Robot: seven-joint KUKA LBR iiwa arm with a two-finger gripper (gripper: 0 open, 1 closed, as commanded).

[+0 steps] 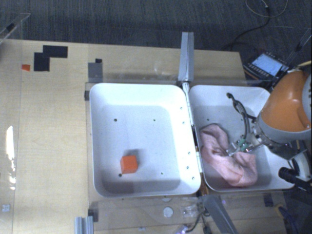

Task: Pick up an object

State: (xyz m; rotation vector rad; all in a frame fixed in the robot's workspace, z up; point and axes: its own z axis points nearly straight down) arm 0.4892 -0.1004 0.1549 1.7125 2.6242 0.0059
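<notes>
Two white bins sit side by side on the pale wooden bench. In the right bin [214, 101] a crumpled pink cloth [224, 155] lies toward the near side, bunched up against the bin's left wall and spreading toward the middle. The arm [287, 106] comes in from the right, its orange band showing big and round above the wrist, and its gripper [240, 146] is down on the right part of the cloth, touching it. From here the tips are too small and cluttered to make out, so I cannot tell whether the claw is open or closed, or gripping the cloth. In the left bin [136, 94] a small orange block [129, 164] rests on the floor toward the near left corner, well apart from the arm.
</notes>
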